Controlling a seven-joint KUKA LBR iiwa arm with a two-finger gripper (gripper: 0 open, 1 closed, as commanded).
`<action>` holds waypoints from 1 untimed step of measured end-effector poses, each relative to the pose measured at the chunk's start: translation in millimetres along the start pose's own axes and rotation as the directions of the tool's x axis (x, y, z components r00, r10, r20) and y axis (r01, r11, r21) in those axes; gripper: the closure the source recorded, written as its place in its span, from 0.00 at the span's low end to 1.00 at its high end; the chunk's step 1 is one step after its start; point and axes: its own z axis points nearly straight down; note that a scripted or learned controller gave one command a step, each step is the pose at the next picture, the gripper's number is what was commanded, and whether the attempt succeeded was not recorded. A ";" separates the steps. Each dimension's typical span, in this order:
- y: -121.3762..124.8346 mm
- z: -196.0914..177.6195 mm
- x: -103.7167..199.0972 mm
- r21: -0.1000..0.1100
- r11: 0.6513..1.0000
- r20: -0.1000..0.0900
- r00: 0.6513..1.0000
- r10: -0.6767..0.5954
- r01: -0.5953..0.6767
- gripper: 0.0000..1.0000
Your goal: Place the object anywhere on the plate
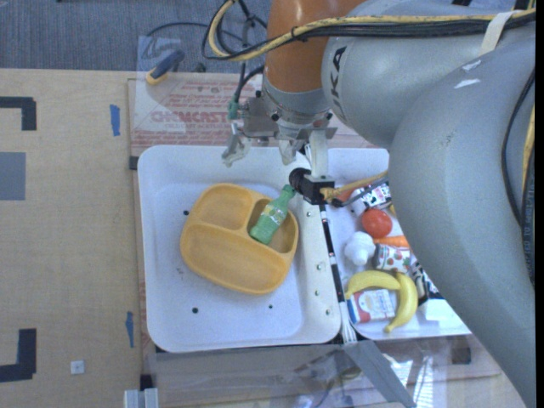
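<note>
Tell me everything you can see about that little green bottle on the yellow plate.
The bottle is small, translucent green and looks plastic, with a darker green cap at its upper right end and a pale label area on its body. It lies tilted on its side in the upper right compartment of the yellow divided plate, its cap end reaching over the plate's rim toward the bin wall. The tool sits above it, apart from it.

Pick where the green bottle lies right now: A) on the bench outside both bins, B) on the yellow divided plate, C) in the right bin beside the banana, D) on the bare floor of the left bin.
B: the green bottle rests tilted in a compartment at the right side of the yellow divided plate, which sits in the left bin.
</note>
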 end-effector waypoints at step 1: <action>-49.0 -46.0 -6.4 0.002 1.000 -0.001 1.000 0.011 -0.011 0.00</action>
